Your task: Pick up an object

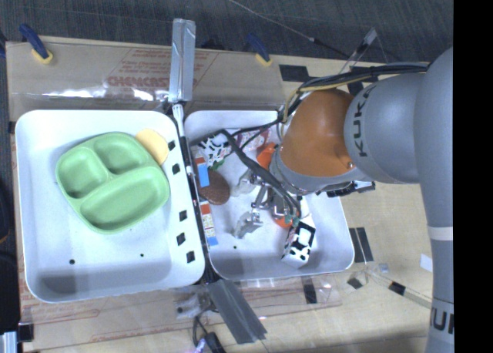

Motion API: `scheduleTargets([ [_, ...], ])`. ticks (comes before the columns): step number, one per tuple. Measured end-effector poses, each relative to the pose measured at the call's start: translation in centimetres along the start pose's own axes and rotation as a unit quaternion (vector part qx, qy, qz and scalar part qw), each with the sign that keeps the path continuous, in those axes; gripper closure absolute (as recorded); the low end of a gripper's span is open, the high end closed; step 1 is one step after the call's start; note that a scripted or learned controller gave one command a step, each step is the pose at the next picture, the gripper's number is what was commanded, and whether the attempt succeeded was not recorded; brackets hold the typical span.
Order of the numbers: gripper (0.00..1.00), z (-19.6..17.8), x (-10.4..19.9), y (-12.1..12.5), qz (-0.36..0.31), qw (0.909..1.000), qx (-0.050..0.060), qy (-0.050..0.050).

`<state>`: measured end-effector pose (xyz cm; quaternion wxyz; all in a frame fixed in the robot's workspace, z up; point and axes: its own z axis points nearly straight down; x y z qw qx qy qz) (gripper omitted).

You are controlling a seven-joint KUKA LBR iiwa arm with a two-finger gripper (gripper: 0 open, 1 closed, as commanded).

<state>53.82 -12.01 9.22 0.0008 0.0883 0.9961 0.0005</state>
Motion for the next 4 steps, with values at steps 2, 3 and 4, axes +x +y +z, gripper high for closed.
scheduleTargets([
  [2, 0.0, 0.0, 2.0, -4.0, -0.06, 0.9982, 0.0, 0.0],
  [3, 0.0, 0.0, -1.5, 1.4, -0.051, 0.9987, 0.0, 0.0],
  [4, 0.0, 0.0, 2.9, -4.7, -0.062, 0.9981, 0.001, 0.001],
])
